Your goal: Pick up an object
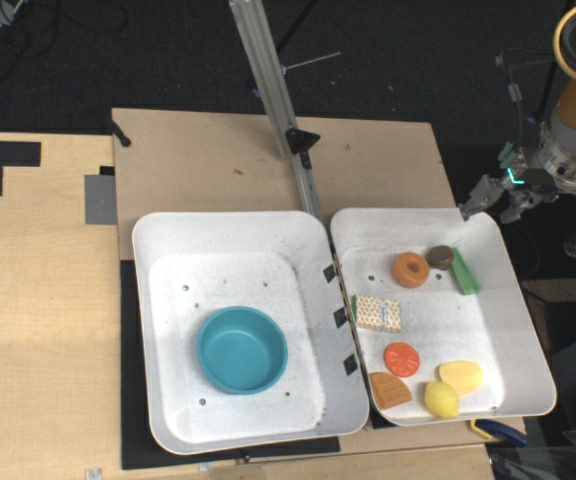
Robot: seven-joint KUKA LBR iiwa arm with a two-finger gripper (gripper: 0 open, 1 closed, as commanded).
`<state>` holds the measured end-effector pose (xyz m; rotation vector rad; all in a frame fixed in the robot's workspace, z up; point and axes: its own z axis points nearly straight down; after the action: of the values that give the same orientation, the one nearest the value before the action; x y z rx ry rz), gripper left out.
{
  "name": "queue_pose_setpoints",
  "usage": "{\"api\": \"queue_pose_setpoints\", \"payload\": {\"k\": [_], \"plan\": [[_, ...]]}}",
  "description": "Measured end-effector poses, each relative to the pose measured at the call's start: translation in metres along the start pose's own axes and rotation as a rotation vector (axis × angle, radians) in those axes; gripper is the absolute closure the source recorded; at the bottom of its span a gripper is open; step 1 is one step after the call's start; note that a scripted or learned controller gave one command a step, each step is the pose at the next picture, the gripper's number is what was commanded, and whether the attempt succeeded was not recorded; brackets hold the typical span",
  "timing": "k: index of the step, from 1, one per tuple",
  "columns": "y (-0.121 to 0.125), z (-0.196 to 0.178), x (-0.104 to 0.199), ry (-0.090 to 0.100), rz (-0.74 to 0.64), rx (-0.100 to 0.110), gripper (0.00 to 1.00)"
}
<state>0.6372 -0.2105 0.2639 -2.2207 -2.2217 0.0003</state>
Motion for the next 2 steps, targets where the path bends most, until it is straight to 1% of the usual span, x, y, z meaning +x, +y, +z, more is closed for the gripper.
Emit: {"api": "queue_pose_setpoints", "payload": {"k": [1, 2], "plan": [[0.000, 0.000, 0.000, 0.000, 0.000, 0.000, 0.00], [0.004, 0.044, 0.004, 0.001, -0.001, 0.003, 0.00]]}}
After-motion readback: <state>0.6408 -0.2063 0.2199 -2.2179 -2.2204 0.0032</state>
